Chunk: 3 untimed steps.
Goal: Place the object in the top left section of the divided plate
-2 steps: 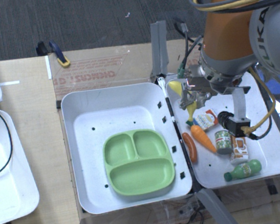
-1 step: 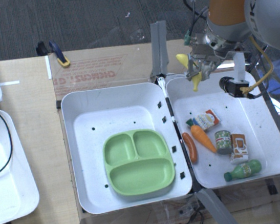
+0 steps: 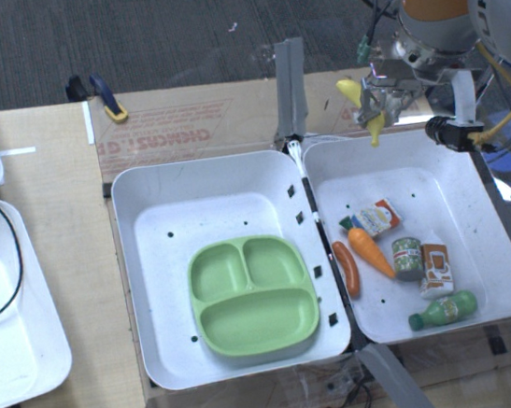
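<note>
On the bench [image 3: 70, 224], the left white bin [image 3: 150, 260] held a green divided plate [image 3: 250, 295], lying flat near its middle, with two small sections on the far side and one long section on the near side. All three sections showed bare green.

Across the divider, the right white bin [image 3: 483, 213] carried a cluster of toy food: a red sausage [image 3: 347, 267] beside a carrot [image 3: 371, 251], a small red-and-white packet [image 3: 379, 218] just beyond them, a grey can [image 3: 406, 257], a brown carton [image 3: 435, 269] touching the can, and a green bottle [image 3: 443, 310] lying on its side nearest the front wall.

Above the far rim of that bin hung the gripper [image 3: 377, 113], its fingers closed on a yellow banana [image 3: 355, 98], which hung well above the bin floor and well apart from the plate.
</note>
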Each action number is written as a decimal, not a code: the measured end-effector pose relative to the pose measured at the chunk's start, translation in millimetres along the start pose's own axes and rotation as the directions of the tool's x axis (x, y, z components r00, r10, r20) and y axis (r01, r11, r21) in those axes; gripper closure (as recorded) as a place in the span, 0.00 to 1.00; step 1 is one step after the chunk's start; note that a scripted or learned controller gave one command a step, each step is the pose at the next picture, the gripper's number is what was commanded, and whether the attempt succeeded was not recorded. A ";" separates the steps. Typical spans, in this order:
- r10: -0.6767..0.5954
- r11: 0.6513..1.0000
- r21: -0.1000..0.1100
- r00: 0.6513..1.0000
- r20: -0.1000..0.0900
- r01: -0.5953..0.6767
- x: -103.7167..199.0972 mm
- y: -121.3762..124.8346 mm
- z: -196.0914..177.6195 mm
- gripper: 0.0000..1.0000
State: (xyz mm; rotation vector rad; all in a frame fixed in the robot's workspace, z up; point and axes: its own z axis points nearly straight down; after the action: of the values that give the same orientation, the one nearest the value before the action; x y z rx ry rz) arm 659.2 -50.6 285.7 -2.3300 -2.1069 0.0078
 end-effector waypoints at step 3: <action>-0.316 0.949 0.000 0.949 -0.001 0.316 118.2 -61.3 74.2 1.00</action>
State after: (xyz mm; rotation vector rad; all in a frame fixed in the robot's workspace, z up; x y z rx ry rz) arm 609.8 73.0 211.3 -1.9615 -2.4522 0.0065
